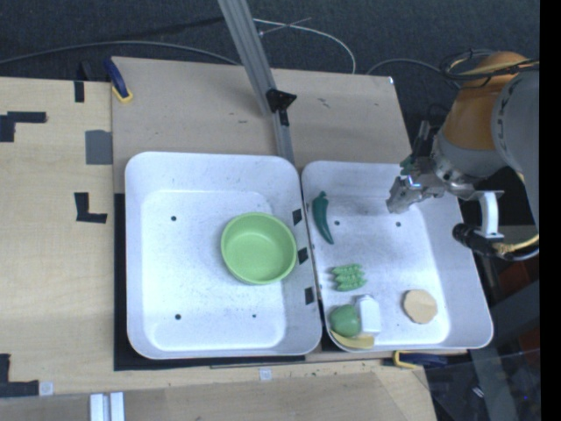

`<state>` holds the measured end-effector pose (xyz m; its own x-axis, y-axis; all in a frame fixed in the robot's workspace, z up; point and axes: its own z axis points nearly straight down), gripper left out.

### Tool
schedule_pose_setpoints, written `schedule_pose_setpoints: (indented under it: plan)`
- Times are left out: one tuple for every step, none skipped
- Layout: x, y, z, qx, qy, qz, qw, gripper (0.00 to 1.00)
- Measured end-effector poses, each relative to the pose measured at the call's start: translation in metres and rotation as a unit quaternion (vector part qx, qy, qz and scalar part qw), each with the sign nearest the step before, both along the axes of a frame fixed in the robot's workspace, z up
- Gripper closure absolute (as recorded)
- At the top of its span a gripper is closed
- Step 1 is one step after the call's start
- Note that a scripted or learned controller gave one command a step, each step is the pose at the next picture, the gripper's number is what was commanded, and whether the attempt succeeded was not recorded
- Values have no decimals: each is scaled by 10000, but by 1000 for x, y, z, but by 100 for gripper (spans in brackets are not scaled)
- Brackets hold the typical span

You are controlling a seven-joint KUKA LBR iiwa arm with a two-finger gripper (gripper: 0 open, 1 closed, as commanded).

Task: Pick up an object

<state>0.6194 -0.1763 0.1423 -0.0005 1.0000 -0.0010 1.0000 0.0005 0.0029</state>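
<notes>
- Orange-banded wrist (478, 112) stands highest above the bench and so closest to the lens; it carries my gripper (405, 196) down over the right bin (465, 274).
- Gripper opening: I cannot tell from this angle. The tip is a small dark shape against the white floor, and no object is seen at it. Judgement: the pick has not yet been made.
- Directly below the tip: bare, speckled bin floor. Risk: a descent from this position would probably close on nothing.
- Nearest candidate: green pepper (323, 216), out to one side of the tip, lying close to the wall shared with the left bin (140, 235). Risk: that wall may block one side of the grasp, and the slim, curved body may roll away.
- Farther out: green pod cluster (349, 276), low and flat; it may slip free.
- Farther still: tan disc (421, 306), lying alone and well apart from the tip.
- Far corner: green ball (345, 320) touching white block (367, 312). Risk: a grasp there may catch both or push one aside.
- Outermost: green bowl (259, 248) in the left bin; probably too wide except at its rim.
</notes>
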Motion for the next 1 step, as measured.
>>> schedule_pose_setpoints:
  plan:
    - [-3, -3, 63, -5, -13, 3, 10000, 100]
